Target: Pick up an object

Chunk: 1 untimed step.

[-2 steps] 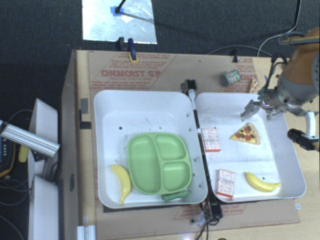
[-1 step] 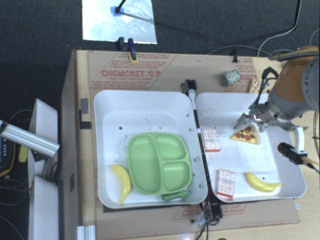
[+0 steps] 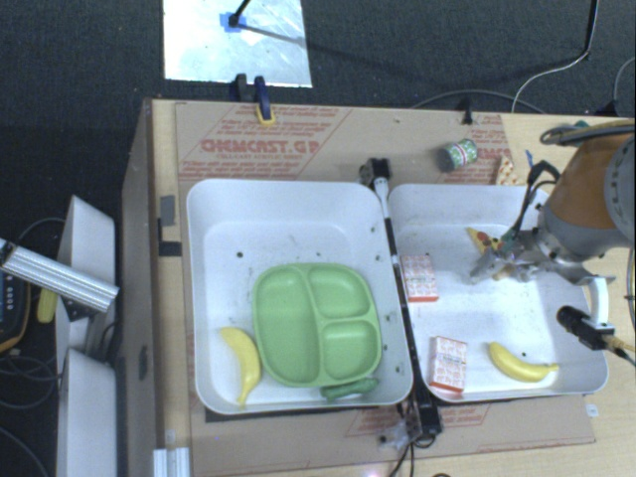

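Note:
My gripper (image 3: pixel 494 264) reaches in from the right and hangs low over the upper middle of the right bin (image 3: pixel 447 207). Just up and left of it lies a small yellow and red object (image 3: pixel 483 238), close to the gripper's tip; whether they touch I cannot tell. A red and white box (image 3: pixel 419 277) lies at the bin's left wall. A second such box (image 3: pixel 449 363) sits near the front edge. A yellow banana (image 3: pixel 522 364) lies at the front right, below the gripper.
The left bin (image 3: pixel 288 207) holds a green divided plate (image 3: pixel 318 324), a banana (image 3: pixel 241 363) at its front left and a green piece (image 3: pixel 348 390) at the front. A small can (image 3: pixel 459 154) stands on the bench behind the right bin.

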Motion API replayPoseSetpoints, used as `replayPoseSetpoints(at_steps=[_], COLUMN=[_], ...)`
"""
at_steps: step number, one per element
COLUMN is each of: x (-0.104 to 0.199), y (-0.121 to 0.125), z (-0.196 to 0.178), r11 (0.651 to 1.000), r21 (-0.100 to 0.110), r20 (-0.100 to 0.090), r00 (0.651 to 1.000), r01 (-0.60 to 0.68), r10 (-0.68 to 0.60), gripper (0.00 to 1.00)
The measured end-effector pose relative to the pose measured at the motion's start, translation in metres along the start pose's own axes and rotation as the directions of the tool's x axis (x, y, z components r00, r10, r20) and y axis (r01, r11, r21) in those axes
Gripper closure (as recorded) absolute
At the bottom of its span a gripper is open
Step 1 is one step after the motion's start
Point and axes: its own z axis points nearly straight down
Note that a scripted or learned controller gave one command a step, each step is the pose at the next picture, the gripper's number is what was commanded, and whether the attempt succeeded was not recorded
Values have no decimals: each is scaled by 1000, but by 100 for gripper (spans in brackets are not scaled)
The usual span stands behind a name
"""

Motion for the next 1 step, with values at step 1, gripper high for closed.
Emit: replayPoseSetpoints(at_steps=[1], x=[20], y=[63], z=[-1], r11=[1000], r21=[-3], r20=[0], r00=[1000], r01=[3], r10=[-3], gripper=[0])
